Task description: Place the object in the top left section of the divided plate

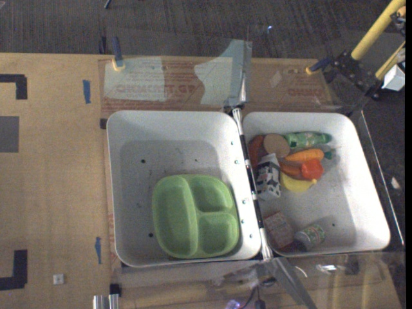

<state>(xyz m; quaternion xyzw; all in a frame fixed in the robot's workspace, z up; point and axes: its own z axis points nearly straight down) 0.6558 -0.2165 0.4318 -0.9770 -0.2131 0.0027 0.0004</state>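
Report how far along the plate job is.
Done: nothing visible yet. The green divided plate lies in the left bin with bare sections. In hand: nothing; the toy food, including the carrot, green bottle and small can, sits in the right bin. Left: pick an object, carry it across and set it in the plate's top left section.

Yellow bar (383, 23) cut off at top-right corner, small carton's (268, 178) print perhaps too blurred to read
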